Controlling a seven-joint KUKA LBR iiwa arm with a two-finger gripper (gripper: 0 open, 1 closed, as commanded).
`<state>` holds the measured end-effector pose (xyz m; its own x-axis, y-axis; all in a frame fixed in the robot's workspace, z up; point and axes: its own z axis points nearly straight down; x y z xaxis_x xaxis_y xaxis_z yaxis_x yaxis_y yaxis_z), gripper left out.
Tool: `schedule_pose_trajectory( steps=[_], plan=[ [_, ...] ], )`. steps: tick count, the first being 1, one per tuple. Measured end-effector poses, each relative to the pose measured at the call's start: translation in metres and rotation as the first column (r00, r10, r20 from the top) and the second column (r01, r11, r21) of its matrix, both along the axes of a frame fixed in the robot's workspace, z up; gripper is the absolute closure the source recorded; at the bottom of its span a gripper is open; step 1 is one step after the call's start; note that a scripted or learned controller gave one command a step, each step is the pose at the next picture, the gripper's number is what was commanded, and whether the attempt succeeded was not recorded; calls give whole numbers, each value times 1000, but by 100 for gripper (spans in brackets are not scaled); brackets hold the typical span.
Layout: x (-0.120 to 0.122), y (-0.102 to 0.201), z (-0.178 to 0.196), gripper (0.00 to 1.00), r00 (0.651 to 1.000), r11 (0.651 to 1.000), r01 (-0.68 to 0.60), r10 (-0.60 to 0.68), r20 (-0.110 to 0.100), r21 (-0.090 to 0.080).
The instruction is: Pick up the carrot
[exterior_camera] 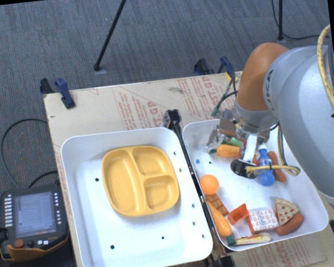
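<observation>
Two white bins sit side by side on a brown printed surface [121,105].

Right bin [250,192], contents from the lower edge of the frame upward:
- pale yellow stick [251,240], flat against the bottom wall.
- red-brown sausage [290,224], lower right corner.
- small box with red print [263,219], just left of the sausage.
- tan wedge [285,210], touching the sausage from above.
- orange-red scoop-shaped piece [238,213], beside the box.
- long orange stick [220,219], slanted along the left wall.
- orange ball [209,184], just above that stick.
- blue bottle [265,171], centre right, with a thin orange-red rod [275,166] alongside.
- carrot [229,150], short and orange with a dark end to the left, lying flat in the upper left part of this bin.

Gripper [229,137]: low in the right bin, directly above the carrot in the frame and very close to it. Whether it is apart, together or clamped on anything cannot be told. The grey arm [310,118] enters from the right.

Left bin [94,229]: one yellow divided plate [140,179], three compartments, lying flat near the centre.

Upper edge of the surface: two blue clamps [64,92].

Floor, left of the frame: a handheld control screen [31,220] with a black cable.
</observation>
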<state>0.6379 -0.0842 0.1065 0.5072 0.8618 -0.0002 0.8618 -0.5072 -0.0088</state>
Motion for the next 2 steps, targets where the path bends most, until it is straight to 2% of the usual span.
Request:
schedule_pose_trajectory(
  steps=[1, 2],
  plan=[
    [-45, -12, -20, 0, 996, 996, 94, -94, 4, -3],
    [5, -1, -20, 0, 989, 989, 151, -151, 1, -3]
  ],
)
